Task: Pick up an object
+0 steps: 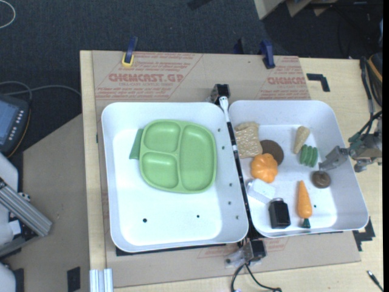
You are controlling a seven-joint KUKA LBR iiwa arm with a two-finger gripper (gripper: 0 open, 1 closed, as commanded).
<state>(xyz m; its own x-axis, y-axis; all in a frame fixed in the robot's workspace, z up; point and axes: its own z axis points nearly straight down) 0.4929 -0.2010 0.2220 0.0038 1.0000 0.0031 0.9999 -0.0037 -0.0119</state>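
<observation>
One small orange pumpkin (264,167)

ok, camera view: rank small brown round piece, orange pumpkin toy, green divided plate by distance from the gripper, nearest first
1. Small brown round piece, right bin, just beside the gripper.
2. Orange pumpkin toy, right bin, left side.
3. Green divided plate, left bin, farthest.

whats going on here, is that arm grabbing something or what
Nothing is grabbed yet. The gripper sits at the right edge of the right bin, close to a small brown piece. That bin also holds toy food: an orange pumpkin, a carrot, a cracker and a black block. The left bin holds a green divided plate.
</observation>
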